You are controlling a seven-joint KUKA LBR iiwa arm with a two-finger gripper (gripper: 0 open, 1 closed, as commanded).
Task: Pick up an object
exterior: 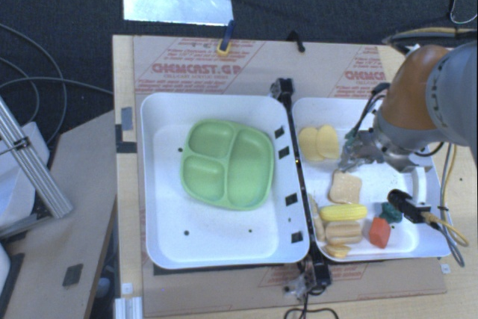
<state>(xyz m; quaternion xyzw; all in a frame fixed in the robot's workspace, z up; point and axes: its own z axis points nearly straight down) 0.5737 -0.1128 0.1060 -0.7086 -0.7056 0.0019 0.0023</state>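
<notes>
Pincer (349, 158) low over right bin (418, 243); beside pale, yellowish, rounded pieces (319, 142).

In the right bin, at the lower right of the frame, lie two pale yellow pieces (319, 142), a beige bread slice (346, 188), a yellow corn cob (343, 213), a red piece (379, 232) and a dark green piece (390, 213).

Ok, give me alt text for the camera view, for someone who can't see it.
A grey robot arm with an orange band reaches from the right, its claw low over toy food in the right bin, just above a beige bread slice. The left bin holds a green divided plate.
</notes>
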